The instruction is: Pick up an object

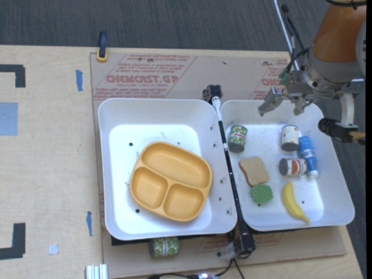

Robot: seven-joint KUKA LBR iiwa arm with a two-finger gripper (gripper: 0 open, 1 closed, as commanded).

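Observation:
My gripper (286, 104) hangs over the far edge of the right bin (340, 211), open, with nothing between its fingers. Below it in that bin lie a green-labelled can (237, 137), a white can (289, 137), a blue bottle (307, 153) and a red-and-white can (292, 167) on its side. Nearer the front are a slice of bread (254, 171), a green round object (262, 193) and a banana (294, 201). The white can is the closest of these to the gripper, a little nearer the camera.
The left bin (113, 156) holds a yellow divided plate (171, 181). A small green can (165, 247) lies on the bench just outside the left bin's front edge. A black clamp (213, 92) sits where the two bins meet at the back.

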